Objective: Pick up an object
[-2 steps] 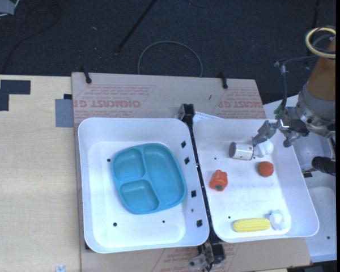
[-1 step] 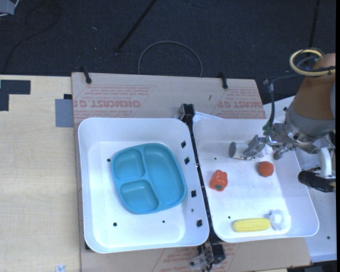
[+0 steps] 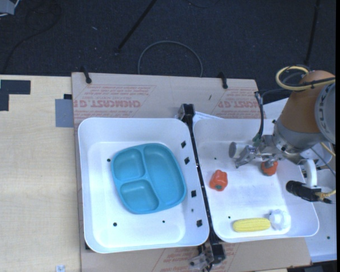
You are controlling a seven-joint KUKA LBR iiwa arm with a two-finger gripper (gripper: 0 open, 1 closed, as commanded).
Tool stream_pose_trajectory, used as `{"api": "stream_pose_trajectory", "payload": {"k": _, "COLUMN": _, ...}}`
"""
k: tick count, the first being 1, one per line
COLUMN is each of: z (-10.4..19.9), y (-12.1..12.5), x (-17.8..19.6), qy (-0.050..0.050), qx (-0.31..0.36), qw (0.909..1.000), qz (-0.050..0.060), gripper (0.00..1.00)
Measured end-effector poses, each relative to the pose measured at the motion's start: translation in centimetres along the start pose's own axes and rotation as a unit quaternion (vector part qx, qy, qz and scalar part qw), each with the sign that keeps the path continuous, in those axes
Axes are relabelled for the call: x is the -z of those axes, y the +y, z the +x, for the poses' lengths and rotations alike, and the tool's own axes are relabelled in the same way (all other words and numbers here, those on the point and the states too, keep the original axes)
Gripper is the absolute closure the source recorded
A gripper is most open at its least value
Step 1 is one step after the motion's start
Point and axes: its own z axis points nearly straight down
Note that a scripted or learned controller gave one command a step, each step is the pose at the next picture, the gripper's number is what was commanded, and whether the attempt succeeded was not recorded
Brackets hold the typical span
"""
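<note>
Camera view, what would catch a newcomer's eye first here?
The bright blue divided plate stands out first, lying in the left bin. Next come the colours in the right bin: an orange object near its left side and a yellow corn cob along its near edge, beside a small white item. The arm with its orange band reaches in from the right, its hand low over that bin.

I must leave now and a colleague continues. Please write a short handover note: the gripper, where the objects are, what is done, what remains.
Gripper: low in the right bin, nothing seen held.
Right bin: orange cup-like toy in the middle, corn cob and small white piece near the front, small orange item beside the gripper.
Left bin: blue divided plate.
Done: nothing picked.
Left: grasp and lift one object.
</note>
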Motion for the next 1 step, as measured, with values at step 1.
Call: {"api": "stream_pose_trajectory", "payload": {"k": 1, "z": -0.11, "y": 0.01, "x": 1.28, "qy": 0.000, "qx": -0.001, "qw": 1.0000, "qz": -0.001, "gripper": 1.00}}
